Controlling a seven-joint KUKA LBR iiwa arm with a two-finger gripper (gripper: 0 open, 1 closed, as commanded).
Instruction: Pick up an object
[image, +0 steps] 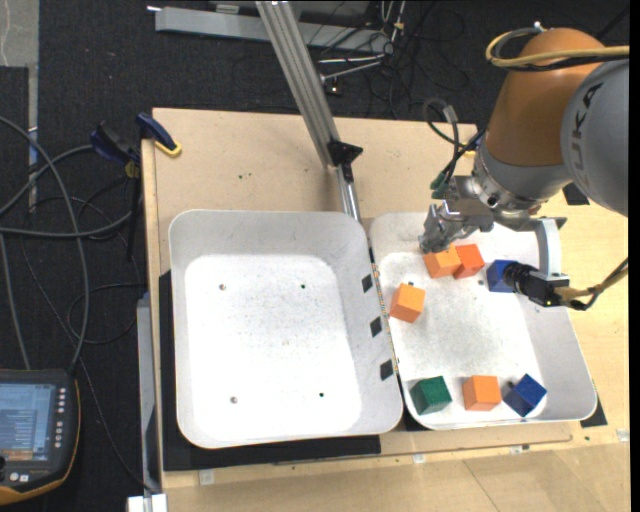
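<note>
We look down at a slant on a pale wooden bench (250, 160) that carries two shallow white bins side by side. The left bin (190, 300) fills the centre-left of the frame; the right bin (560, 340) sits at centre-right and holds all the small blocks. The grey arm, with its orange band (530, 100), comes in from the upper right, and its gripper (440, 232) hangs low over the upper part of the right bin, just above a pair of orange blocks (455, 263) that lie touching each other. We cannot tell how the gripper is set, since the wrist hides its tip from this angle, and we see no block lifted clear of the bin floor. We judge this to be the reach-and-descend step of the pick, with the nearer of the paired orange blocks the likely target. The next move, in our view, calls for settling squarely over one block alone, because its neighbour presses against it and could be nudged or caught as well. Counting the blocks, we find seven: four orange, being the touching pair, one orange block (407, 301) near the bin's left wall, and another orange block (481, 391) at the lower edge; two blue, one blue block (500, 275) just right of the pair and one blue block (524, 394) at the lower right; and one green block (432, 393) at the lower left of the bin.
</note>
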